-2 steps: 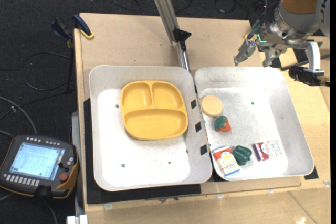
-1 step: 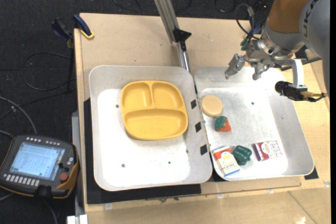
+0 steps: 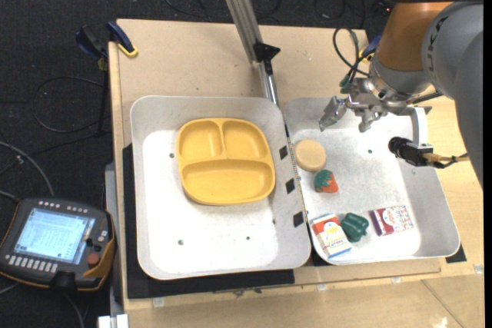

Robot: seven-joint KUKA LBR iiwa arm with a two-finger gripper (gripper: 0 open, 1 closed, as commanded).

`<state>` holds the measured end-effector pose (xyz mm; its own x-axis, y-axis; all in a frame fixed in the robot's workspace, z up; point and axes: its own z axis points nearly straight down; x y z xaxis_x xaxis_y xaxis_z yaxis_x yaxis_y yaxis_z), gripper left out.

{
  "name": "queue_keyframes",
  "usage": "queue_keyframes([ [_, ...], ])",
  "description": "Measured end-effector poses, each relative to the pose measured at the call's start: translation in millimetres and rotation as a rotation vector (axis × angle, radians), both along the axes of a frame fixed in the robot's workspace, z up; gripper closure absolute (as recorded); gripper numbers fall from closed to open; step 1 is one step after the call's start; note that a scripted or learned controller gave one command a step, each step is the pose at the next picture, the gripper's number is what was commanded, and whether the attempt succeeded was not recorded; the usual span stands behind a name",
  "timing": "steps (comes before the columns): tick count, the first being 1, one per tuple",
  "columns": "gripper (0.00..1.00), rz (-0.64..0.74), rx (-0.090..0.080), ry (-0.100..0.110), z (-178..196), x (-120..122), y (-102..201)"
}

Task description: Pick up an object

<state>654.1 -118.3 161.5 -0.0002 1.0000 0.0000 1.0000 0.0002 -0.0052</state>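
Observation:
My gripper [image 3: 347,119] hangs over the back part of the right bin [image 3: 430,196], with its two fingers spread apart and nothing between them. A round tan disc [image 3: 310,154] lies just in front and to the left of it. Nearer the front lie a toy strawberry [image 3: 326,181], a green toy [image 3: 354,226], a small red and white box [image 3: 331,235] and a small printed packet [image 3: 392,220].
A yellow divided plate [image 3: 225,161] sits in the left bin [image 3: 154,242]. A slanted metal pole [image 3: 240,0] rises behind the bins. A teach pendant [image 3: 54,240] lies at the lower left, off the bench.

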Motion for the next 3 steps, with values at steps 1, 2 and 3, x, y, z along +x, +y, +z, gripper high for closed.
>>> queue_keyframes([
  [1, 0.00, 0.002, 0.000, -0.004, -58, 3, 9],
  [2, 1.00, 0.001, -0.002, -0.008, -44, 4, 8],
  [3, 1.00, 0.003, -0.001, -0.013, 18, 12, 13],
])
